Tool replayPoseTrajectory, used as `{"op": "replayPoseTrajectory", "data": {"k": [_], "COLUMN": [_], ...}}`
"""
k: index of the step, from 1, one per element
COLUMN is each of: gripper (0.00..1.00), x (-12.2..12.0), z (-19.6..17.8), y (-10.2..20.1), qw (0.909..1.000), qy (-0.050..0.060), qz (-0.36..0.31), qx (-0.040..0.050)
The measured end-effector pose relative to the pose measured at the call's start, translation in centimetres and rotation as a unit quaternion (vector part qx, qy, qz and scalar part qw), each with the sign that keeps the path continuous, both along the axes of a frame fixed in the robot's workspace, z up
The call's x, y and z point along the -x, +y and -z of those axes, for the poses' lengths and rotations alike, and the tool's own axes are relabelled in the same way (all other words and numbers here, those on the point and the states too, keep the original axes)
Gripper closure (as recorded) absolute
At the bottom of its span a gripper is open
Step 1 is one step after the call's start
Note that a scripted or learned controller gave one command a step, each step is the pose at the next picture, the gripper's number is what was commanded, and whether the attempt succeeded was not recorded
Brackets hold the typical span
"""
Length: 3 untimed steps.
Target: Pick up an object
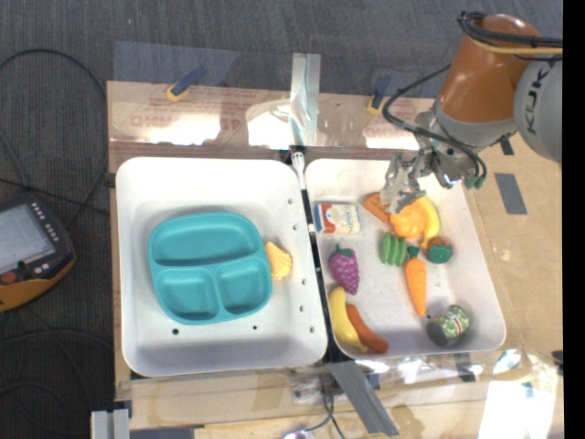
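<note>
Jaws (403, 193) above yellow toy (418, 219); green pepper (393, 250), carrot (416, 284) crowding.

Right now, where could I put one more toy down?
Bare floor rings the teal tray in the left bin, widest along the back. The right bin is crowded; bare spots lie behind the milk carton and beside the carrot.

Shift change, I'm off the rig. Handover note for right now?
Gripper: low over the back of the right bin, just above the yellow toy; whether anything is gripped cannot be told.
Right bin also holds a small carton, grapes, green pepper, carrot, banana, sausage and a dark round piece.
Left bin: teal divided tray, a yellow piece at its right edge.
Done: nothing visibly lifted. Left: grasp and raise one object.
</note>
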<state>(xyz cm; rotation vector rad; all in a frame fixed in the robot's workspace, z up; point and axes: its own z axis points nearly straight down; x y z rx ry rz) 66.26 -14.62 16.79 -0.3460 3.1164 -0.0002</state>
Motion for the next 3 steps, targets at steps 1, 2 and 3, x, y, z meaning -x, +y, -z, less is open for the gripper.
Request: {"op": "replayPoseTrajectory", "data": {"k": [1,2,3], "gripper": [0.0,0.0,0.0], "x": [0.0,8.0,15.4], "z": [0.0,7.8,7.7], "y": [0.0,-1.5,-4.3], "qw": [1.0,0.9993,0.9989], "qy": [0.0,-0.003,-0.003], "qz": [0.0,-0.038,-0.047], "qx": [-0.0005,0.0011,0.0023]}}
